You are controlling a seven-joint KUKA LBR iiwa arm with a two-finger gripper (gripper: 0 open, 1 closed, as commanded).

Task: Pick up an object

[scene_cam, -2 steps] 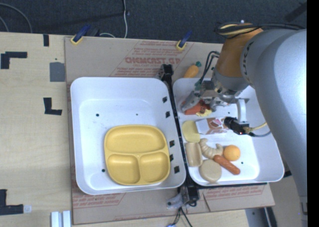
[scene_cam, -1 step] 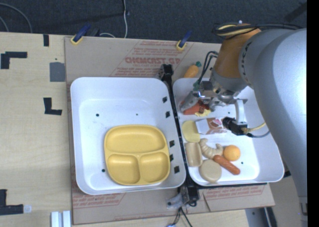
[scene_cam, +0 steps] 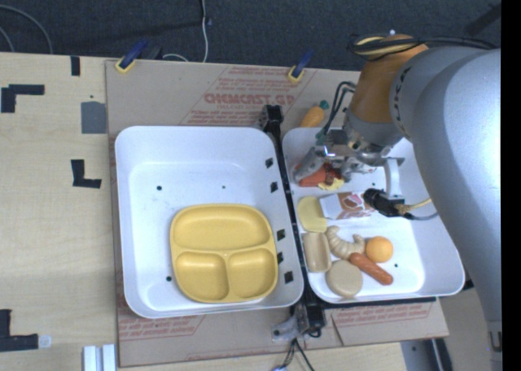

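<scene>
My gripper (scene_cam: 336,163) is low in the back part of the right bin (scene_cam: 434,257), right over a small red and orange toy (scene_cam: 314,176). Whether it has hold of that toy is hidden by the wrist. In front of it lie a pink and white piece (scene_cam: 352,203), a pale yellow round slice (scene_cam: 310,214), a beige knobbly piece (scene_cam: 345,243), an orange ball (scene_cam: 379,248), a carrot (scene_cam: 371,268), a tan block (scene_cam: 316,252) and a beige disc (scene_cam: 344,279).
The left bin (scene_cam: 146,158) holds a yellow divided plate (scene_cam: 224,250) toward its front. An orange bottle-shaped toy (scene_cam: 312,116) lies at the right bin's back edge. The grey arm (scene_cam: 456,141) covers the right bin's right side. A black cable (scene_cam: 399,207) hangs by the wrist.
</scene>
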